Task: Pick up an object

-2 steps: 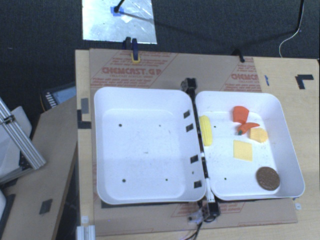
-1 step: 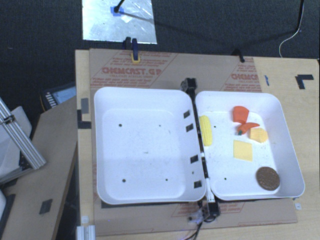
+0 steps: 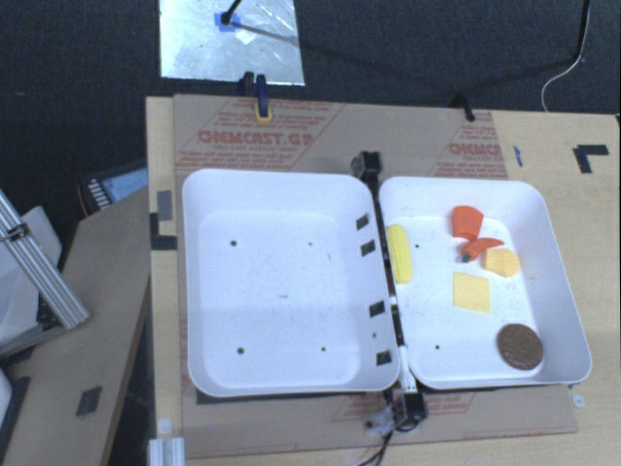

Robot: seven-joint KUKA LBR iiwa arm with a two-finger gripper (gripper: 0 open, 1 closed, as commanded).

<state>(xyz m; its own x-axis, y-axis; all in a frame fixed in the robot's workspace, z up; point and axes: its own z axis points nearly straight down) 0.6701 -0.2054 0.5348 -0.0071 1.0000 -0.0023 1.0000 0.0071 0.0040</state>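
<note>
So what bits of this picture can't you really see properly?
- Small orange and green piece, camera view: too small and blurred to tell what it is.
- Orange wedge-shaped piece: it overlaps that small piece, so their edges merge.
- Round brown disc: surface detail too blurred to make out.
- Printed red lettering on the cardboard sheet: partly covered by the two white bins.

Two white bins (image 3: 281,187), one corn cob (image 3: 399,252), two orange pieces (image 3: 467,220), two yellow blocks (image 3: 473,292), one brown disc (image 3: 520,346)
</note>
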